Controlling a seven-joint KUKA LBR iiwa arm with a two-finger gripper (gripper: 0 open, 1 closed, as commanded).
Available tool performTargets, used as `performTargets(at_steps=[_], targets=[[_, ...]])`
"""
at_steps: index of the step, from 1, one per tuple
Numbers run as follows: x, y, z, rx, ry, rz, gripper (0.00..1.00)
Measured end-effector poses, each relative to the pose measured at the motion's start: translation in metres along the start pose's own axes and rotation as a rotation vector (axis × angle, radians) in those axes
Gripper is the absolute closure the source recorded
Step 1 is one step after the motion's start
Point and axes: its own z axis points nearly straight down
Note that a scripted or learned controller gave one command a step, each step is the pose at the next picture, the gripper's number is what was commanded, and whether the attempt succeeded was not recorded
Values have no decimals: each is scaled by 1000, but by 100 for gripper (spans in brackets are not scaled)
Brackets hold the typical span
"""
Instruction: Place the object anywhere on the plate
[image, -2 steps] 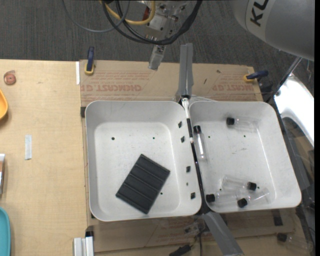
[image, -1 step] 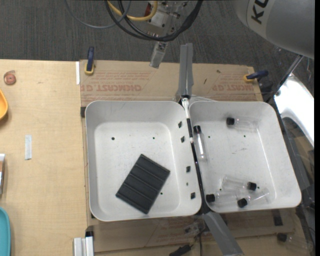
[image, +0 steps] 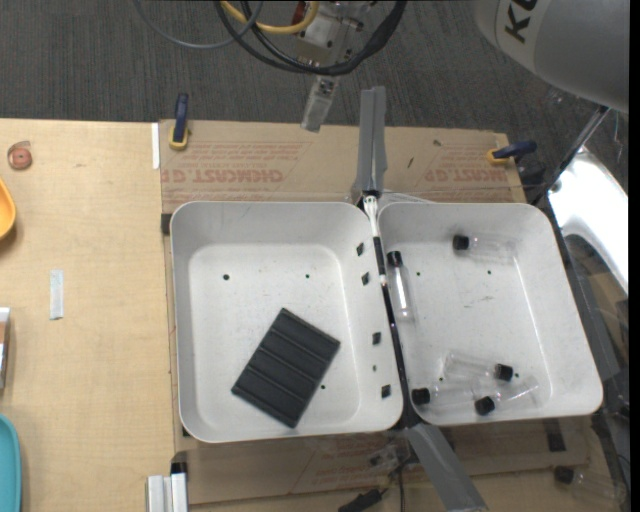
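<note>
1. The task's object is most likely one of the clear vials with black caps lying in the right bin (image: 540, 300); which one is meant cannot be told.
2. One vial (image: 399, 290) lies just beside the wall shared by the two bins, its long axis running along that wall with the cap at the far end. It is the vial nearest the plate.
3. A second vial (image: 464, 242) sits near the right bin's far wall, well apart from the others.
4. A cluster of vials (image: 480, 385) rests at the near edge of the right bin, with black caps pointing different ways. They are transparent and overlap, so their exact count and axes are hard to read.
5. The plate (image: 287, 366) is a black ribbed rectangle lying flat in the left bin (image: 200, 300), tilted so its long axis runs from near-left to far-right. Nothing rests on it, so the placing is not yet done.
6. The relation that matters: every vial lies to the right of the plate, across the shared wall, so any carry must go leftward over that wall.
7. The grey arm (image: 570, 40) shows at the upper right, high over the far corner of the right bin, on the same side as the vials.
8. Whether the pincer is released or clenched cannot be told.
</note>
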Motion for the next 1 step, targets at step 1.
performTargets(at_steps=[1], targets=[[2, 1, -7, 3, -6, 8, 100]])
